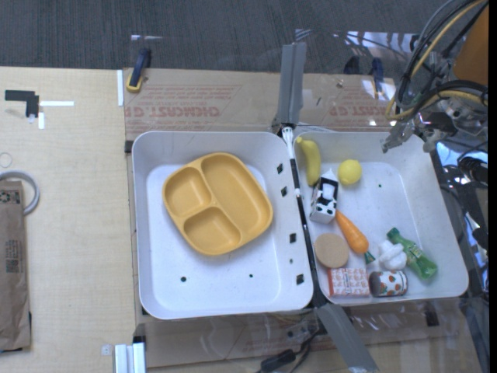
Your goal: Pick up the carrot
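Front edge of right bin [450, 231] first: red-and-white packet [348, 281] beside a small can [388, 284], both against the near wall. Just behind them a tan round disc [331, 249], a white toy piece [392, 256] and a green bottle [415, 256] lying tilted toward the right wall. Carrot [353, 234] lies diagonally mid-bin, orange body, green tip pointing toward the white piece, its upper end just below the black-and-white cow toy [324, 199], lower side touching or almost touching the disc (hard to tell). Further back a yellow lemon [350, 172] and a banana [310, 160] by the divider. Left bin [147, 231] holds a yellow three-compartment plate [217, 202], tilted in view. Gripper [404, 134] sits at the far right corner of the right bin, well apart from the carrot, nothing seen between its fingers; can't tell whether they are apart or together. Brown bag [14, 270] at left bench edge
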Tool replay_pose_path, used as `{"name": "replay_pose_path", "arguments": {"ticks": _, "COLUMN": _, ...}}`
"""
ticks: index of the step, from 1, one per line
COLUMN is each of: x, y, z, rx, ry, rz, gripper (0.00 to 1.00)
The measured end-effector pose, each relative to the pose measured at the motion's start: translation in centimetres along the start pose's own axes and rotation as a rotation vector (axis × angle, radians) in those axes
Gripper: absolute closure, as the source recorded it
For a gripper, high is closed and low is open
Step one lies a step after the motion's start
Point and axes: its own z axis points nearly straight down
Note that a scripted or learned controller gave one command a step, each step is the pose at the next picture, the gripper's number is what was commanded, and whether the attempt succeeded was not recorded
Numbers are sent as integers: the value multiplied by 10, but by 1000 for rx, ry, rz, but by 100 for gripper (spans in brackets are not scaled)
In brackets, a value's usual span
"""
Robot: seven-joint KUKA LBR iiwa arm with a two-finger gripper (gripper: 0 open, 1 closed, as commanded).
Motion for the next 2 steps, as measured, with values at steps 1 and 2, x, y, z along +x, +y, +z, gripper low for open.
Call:
{"name": "replay_pose_path", "arguments": {"ticks": 1, "x": 79, "y": -57, "z": 87, "rx": 0, "ry": 0, "rz": 75, "gripper": 0}}
{"name": "replay_pose_path", "arguments": {"ticks": 2, "x": 93, "y": -103, "z": 94, "rx": -15, "ry": -9, "rz": -43, "gripper": 0}}
